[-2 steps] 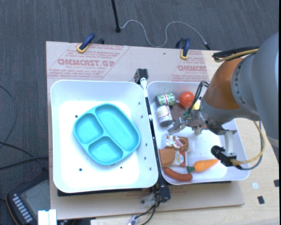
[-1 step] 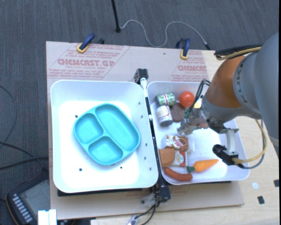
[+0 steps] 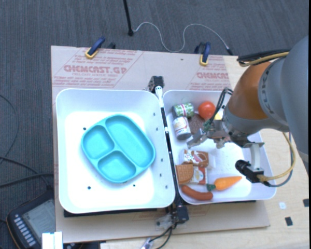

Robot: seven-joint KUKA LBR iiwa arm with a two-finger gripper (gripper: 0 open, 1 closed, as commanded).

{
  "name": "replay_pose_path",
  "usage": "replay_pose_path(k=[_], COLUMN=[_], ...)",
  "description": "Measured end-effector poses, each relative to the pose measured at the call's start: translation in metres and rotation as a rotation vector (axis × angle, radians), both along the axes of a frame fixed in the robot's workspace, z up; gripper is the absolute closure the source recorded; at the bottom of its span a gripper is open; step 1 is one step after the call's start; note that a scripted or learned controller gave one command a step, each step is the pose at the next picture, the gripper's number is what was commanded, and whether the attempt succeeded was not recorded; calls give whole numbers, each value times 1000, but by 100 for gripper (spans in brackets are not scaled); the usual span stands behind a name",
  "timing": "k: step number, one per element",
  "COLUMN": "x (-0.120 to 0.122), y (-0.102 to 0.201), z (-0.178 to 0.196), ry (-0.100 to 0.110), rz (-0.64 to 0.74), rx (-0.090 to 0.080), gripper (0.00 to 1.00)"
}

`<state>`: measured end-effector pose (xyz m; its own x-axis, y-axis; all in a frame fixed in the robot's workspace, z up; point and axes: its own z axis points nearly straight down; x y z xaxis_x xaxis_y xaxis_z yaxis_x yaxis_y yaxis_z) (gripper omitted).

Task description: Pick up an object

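The claw [image 3: 206, 134] hangs low in the right bin [image 3: 259, 191], over its middle, with its fingers spread apart and nothing between them. Just left of it lie two small cans [image 3: 182, 127], one green-labelled at the far side, one pale beside it. A red tomato [image 3: 207, 108] sits at the far edge, and a flat snack packet [image 3: 196, 160] lies just nearer than the claw. An orange carrot [image 3: 228, 182] and a sausage [image 3: 196, 192] rest along the near wall. The left bin [image 3: 62, 139] holds a blue divided plate [image 3: 118, 148]. The pale can looks nearest: stiff, light and smooth, likely to roll, so gripping across its round side seems best.
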<state>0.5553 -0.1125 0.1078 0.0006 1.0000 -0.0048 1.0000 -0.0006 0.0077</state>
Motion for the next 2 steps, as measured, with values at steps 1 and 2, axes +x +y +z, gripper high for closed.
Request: replay_pose_path(k=[1, 2], x=[0, 0], y=[0, 0], z=[9, 9], ry=[1, 1], rz=[0, 0], rx=[0, 0], gripper=[100, 0])
